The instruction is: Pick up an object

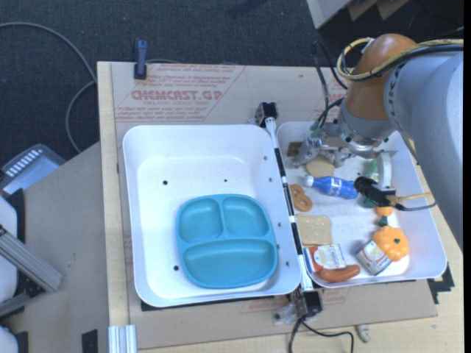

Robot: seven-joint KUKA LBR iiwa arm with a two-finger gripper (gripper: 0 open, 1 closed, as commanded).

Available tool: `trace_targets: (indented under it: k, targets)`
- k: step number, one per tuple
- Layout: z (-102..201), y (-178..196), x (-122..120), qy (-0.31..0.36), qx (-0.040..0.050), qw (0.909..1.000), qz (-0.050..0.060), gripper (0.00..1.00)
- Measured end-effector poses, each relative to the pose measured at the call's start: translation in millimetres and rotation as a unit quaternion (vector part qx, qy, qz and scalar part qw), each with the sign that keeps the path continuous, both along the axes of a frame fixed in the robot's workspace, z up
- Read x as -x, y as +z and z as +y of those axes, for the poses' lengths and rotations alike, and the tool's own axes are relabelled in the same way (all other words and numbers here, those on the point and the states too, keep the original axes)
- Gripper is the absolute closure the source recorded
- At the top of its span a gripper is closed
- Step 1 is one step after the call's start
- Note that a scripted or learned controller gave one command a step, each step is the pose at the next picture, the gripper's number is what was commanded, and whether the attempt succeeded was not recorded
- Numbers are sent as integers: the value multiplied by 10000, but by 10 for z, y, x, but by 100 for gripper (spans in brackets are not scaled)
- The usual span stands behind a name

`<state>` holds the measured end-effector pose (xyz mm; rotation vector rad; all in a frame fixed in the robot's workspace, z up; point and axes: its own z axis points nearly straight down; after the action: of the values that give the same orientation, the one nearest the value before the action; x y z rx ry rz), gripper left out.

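Pick stage: not yet done, nothing seen lifted. End effector (331, 147) low over far end of right bin (434, 259); finger state cannot be told. Candidates lying in bin: blue bottle (333, 187), orange pumpkin toy (391, 243), sausage (338, 273). Left bin (140, 153): blue divided plate (224, 239).

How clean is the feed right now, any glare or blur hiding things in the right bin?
Camera view: even, soft lighting; mild glare on the left bin, no detail lost. Blue tray is sharp. Around the hand the right bin sits in the arm's shadow, small items there slightly soft.
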<state>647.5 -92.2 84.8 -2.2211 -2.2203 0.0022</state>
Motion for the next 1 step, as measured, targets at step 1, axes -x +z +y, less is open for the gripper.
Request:
trace_targets:
  k: [1]
  targets:
    - [-48, -3, 417, -2, -4, 10000, 0, 0]
